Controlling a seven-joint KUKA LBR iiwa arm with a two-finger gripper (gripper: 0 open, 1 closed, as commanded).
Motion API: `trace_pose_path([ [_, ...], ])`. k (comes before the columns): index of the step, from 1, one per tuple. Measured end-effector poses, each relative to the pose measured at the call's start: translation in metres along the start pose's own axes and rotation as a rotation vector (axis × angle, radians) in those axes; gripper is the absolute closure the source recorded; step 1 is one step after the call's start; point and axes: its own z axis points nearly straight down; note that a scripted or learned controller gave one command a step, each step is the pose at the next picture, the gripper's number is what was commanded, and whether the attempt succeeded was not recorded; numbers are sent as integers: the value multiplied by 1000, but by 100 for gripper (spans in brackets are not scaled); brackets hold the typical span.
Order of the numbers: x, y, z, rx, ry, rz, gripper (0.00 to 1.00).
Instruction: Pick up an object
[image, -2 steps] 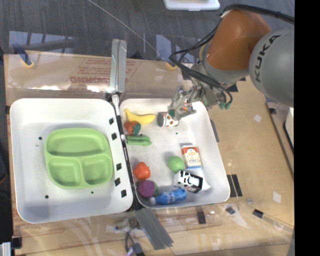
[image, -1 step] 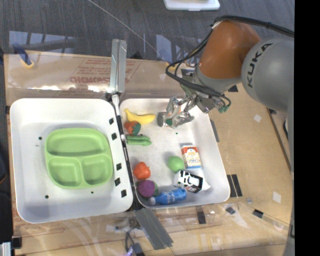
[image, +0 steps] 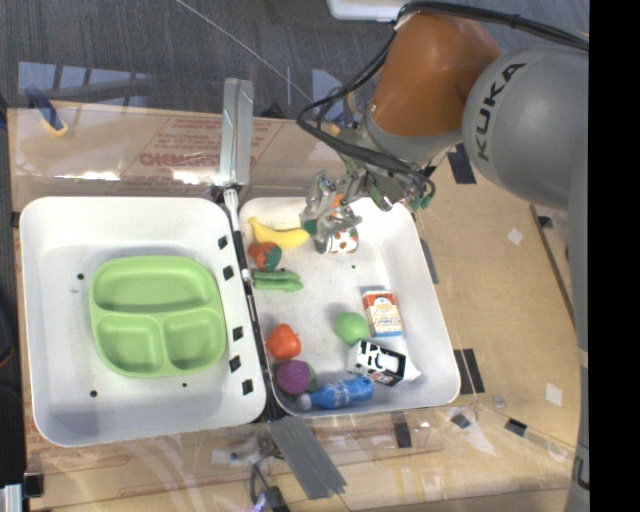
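The grey arm with the orange band (image: 430, 60) reaches in from the right, and its metal end effector (image: 330, 208) hangs over the far end of the right-hand shallow white bin (image: 425, 300). Just below its tip sits a small white rounded object with red and green spots (image: 343, 240), touching or nearly touching the fingers; whether it is between them I cannot tell, nor how wide they stand. Beside it to the left lies a yellow plastic banana (image: 280, 236), with a small red-and-green toy vegetable (image: 265, 256) and a green pod-shaped piece (image: 277, 282) nearer. Mid-bin: a round light-green ball (image: 351, 327) and a small orange-and-white carton (image: 382, 312). Near end: a red-orange pepper-like toy (image: 283, 341), a purple round toy (image: 294, 377), a blue bottle lying on its side (image: 340, 393), and a black-and-white patterned block (image: 381, 362). The left-hand white bin (image: 50, 300) holds a lime-green three-compartment plastic tray (image: 157, 315). Both bins rest on the cardboard-covered desk (image: 500, 290). Judgement: the pick is at the approach or closing stage on the spotted object; nothing appears lifted clear of the bin floor. Securing a grip and raising it are left.
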Motion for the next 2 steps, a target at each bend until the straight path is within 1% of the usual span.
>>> trace_pose_path([
  [2, -3, 0, -13, -1, -1, -3, 100],
])
